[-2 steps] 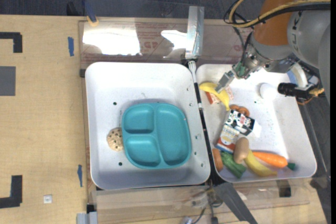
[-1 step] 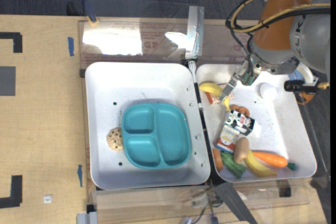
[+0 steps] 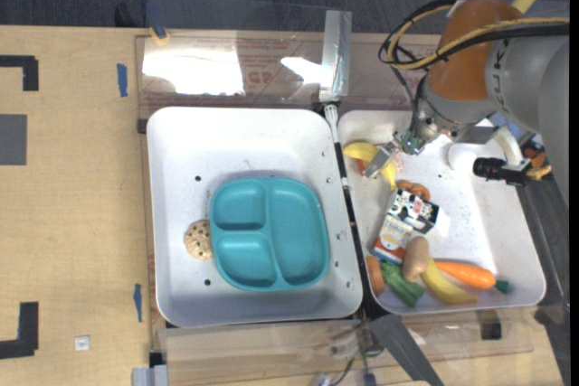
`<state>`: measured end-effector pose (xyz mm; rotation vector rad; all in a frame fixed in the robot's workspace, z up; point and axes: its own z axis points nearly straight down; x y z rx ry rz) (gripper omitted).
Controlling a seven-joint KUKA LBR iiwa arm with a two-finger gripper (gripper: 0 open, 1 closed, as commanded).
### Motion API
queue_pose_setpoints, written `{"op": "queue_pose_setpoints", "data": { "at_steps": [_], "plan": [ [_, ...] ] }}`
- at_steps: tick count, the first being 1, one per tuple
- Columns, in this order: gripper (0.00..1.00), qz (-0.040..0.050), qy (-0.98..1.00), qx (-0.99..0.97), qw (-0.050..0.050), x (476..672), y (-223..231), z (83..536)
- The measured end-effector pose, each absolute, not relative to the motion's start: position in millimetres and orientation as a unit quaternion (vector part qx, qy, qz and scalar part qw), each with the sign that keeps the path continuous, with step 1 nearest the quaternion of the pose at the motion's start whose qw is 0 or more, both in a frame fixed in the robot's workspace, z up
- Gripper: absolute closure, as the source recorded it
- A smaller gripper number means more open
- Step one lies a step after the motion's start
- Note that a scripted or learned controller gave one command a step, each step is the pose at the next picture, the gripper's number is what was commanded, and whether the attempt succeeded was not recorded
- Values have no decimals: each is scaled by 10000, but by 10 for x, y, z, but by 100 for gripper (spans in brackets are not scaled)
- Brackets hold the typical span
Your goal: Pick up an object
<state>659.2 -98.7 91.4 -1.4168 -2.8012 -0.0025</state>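
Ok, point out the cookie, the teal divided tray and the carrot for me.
cookie [image 3: 198, 240], camera view, middle of its speckled top.
teal divided tray [image 3: 269, 232], camera view, ridge between its compartments.
carrot [image 3: 464, 273], camera view, middle of its orange body.

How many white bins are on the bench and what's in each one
2. The left bin holds a teal divided tray with a cookie beside it. The right bin holds the toy food pile, including a carrot, with the gripper at its upper left.
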Motion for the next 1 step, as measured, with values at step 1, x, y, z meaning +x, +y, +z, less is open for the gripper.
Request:
{"op": "queue_pose_setpoints", "data": {
  "at_steps": [1],
  "plan": [
    [100,-17,-8924,-4512,-93,6641,-1012,1032]
  ]
}}
